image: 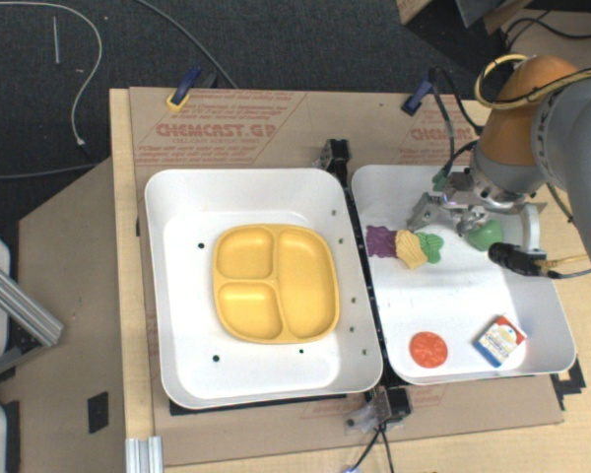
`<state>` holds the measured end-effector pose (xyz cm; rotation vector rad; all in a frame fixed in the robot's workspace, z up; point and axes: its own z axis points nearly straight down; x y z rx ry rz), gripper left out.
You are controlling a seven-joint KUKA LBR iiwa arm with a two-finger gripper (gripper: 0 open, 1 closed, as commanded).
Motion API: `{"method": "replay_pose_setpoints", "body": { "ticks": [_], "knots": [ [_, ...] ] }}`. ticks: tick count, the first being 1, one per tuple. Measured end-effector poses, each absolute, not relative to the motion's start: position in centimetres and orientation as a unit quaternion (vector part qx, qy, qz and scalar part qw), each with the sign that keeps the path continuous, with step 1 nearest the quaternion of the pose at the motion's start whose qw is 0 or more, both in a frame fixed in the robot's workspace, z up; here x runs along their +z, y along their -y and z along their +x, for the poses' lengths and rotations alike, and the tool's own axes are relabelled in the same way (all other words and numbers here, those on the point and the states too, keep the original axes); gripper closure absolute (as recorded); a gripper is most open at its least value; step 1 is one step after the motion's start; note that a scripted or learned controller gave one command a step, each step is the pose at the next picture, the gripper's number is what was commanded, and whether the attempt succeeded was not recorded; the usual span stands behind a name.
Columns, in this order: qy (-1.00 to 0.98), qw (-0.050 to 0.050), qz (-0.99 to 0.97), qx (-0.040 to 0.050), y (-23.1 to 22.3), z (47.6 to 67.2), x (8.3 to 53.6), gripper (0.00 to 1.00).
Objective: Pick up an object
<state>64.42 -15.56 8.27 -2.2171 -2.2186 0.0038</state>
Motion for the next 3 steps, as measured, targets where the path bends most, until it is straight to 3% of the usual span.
{"method": "replay_pose_setpoints", "body": {
  "ticks": [1,2,3],
  "knots": [
    [0.707,0.001,-0.707,0.0004,15.5,64.5,8.6,0.0],
    [0.707,0.0,-0.707,-0.0004,15.5,64.5,9.7,1.0],
    [0.707,-0.003,-0.707,-0.0017,16.4,65.1,15.1,1.0]
  ]
}}
